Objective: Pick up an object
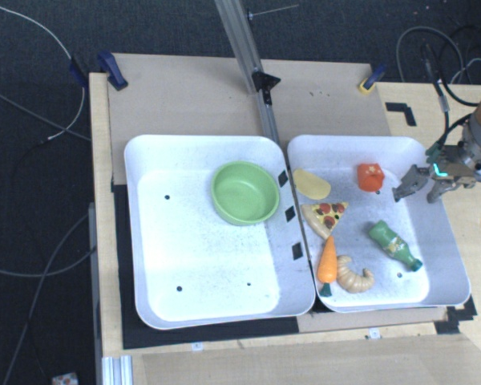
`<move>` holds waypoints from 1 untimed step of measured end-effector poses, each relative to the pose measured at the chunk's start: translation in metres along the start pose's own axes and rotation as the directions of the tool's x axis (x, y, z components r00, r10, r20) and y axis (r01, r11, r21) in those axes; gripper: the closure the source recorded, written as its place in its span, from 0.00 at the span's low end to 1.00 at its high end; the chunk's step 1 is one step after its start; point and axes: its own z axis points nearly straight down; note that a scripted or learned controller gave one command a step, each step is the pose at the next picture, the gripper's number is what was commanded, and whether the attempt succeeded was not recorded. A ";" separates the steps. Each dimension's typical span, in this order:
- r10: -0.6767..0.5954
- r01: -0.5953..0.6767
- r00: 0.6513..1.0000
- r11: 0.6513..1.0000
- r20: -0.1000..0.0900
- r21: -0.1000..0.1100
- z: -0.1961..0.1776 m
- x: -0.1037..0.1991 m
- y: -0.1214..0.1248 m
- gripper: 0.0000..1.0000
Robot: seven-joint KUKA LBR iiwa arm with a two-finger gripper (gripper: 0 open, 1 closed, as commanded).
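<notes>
Red pepper (370, 176) in right bin (441, 287), open jaws (422, 185) beside it

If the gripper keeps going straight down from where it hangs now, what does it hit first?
Probably bare floor of the right bin near its right wall. The gripper hangs open, with the red toy pepper off to one side and the green bottle nearer the camera. Depth is hard to judge.

The gripper (422, 184) hangs at the scene's right, fingers spread apart and empty, wrist behind it.
</notes>
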 end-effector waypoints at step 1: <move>0.000 0.000 1.000 1.000 0.001 -0.005 -0.002 0.000 0.001 0.00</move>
